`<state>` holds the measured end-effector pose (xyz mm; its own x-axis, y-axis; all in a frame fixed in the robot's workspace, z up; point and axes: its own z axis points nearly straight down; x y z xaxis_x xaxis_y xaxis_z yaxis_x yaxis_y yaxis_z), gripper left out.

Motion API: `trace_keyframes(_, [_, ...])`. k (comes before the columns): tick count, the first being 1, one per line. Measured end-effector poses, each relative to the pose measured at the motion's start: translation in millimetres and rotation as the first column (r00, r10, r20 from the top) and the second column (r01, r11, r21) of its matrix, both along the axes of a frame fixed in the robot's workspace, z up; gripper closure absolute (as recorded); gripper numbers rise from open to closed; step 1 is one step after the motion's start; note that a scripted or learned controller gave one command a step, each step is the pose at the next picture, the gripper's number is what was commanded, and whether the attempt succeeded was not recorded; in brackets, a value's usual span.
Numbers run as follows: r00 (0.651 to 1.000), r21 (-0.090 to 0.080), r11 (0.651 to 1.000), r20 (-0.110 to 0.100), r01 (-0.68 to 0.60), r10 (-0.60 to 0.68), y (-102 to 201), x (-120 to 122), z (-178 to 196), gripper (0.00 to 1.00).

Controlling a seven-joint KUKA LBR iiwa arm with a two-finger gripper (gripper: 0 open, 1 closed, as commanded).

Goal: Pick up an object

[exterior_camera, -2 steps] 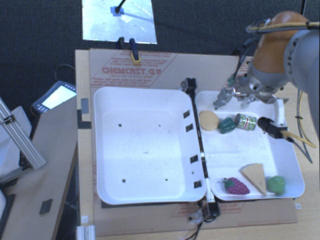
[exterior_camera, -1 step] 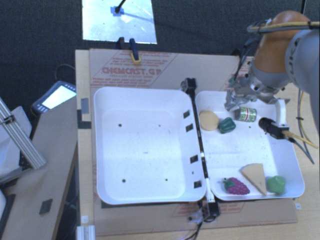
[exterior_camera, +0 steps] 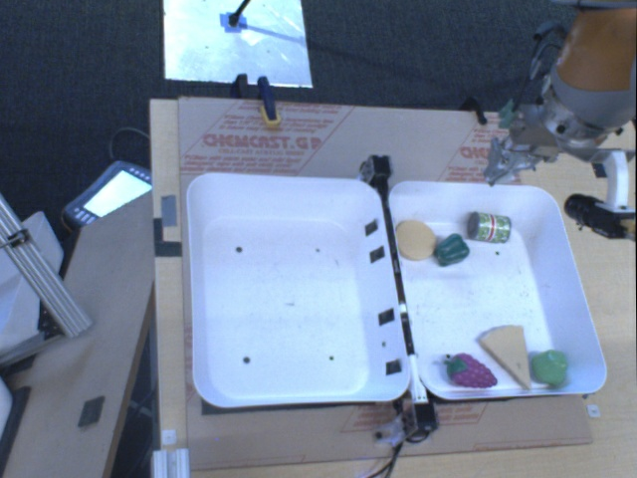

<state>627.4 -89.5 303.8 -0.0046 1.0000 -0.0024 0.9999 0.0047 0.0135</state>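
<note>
Board lettering reads "CHEMCAST"; can label illegible.

Jaws hang above far rim of right bin, nothing seen between them. Small can lies just below jaws, green pepper & tan disc below-left. Cheese wedge, grapes, green ball well apart from jaws at near rim.
</note>
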Motion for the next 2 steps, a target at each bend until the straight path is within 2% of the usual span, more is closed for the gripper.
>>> trace_keyframes(1, [1.000,0.005,1.000,-0.007,-0.006,0.006,63,-41,55,1.00])
trace_keyframes(2, [1.000,0.006,1.000,-0.005,-0.008,0.008,145,-72,127,1.00])
